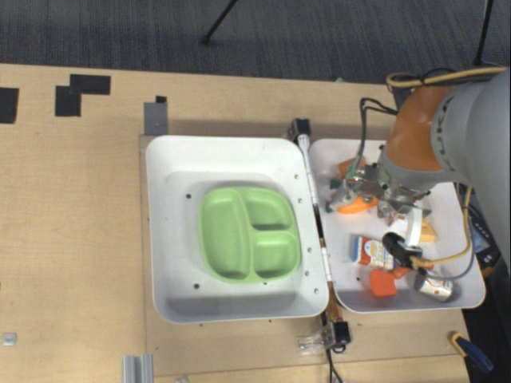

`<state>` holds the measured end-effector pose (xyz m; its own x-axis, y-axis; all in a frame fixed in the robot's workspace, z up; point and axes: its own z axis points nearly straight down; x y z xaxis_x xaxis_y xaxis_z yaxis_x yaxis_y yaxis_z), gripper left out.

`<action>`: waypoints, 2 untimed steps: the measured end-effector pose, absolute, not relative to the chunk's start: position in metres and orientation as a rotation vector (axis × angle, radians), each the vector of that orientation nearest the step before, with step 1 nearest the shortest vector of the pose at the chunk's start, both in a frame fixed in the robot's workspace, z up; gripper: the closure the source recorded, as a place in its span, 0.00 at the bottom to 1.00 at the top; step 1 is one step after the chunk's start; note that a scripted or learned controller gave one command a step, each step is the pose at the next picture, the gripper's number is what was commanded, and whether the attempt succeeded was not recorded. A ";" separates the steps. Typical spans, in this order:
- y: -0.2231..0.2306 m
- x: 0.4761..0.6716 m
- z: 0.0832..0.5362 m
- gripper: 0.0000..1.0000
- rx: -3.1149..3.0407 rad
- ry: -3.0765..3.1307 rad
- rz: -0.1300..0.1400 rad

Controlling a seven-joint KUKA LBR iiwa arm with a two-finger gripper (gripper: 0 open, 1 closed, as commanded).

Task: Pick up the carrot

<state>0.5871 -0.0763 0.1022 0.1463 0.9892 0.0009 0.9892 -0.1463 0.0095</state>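
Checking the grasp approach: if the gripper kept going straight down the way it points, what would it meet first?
Most likely the carrot, lying just under the gripper in the right bin; depth is hard to judge.

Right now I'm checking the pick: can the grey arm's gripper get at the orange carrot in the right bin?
Probably yes: the gripper hangs right at the orange carrot, with nothing between.

Grey arm (475,126) w/ orange band (415,130); thin yellow and black cables looping round wrist.
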 end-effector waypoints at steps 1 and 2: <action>-0.082 0.604 0.094 0.00 2.359 2.058 0.029; -0.081 0.606 0.106 1.00 2.357 2.060 0.033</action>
